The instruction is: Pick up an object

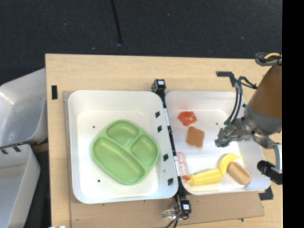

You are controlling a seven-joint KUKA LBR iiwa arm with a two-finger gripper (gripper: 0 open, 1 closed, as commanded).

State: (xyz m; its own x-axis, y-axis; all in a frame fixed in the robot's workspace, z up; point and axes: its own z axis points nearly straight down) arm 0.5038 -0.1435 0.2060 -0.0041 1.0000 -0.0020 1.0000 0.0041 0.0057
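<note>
**Toy food in the right bin, gripper above it**

The right bin [209, 99] holds the toys. A red toy [187, 118] lies near the top left of it. A brown square toy [195, 137] lies just below the red one. A yellow banana [229, 161] curves near the bottom, touching a tan roll [239, 173]. A long yellow toy [206, 177] lies beside them, close to the bin's bottom edge.

The gripper [223, 140] hangs over the middle of the right bin. It is to the right of the brown square and just above the banana. It is dark and small, so I cannot tell if it is wide or narrow. Nothing shows between its tips.

There is bare white floor in the bin's top right part.

The left bin [76, 175] holds a green plate [124, 151] with three parts. Both bins sit on the counter [95, 70]. The arm [267, 99] is cut off at the right.
</note>
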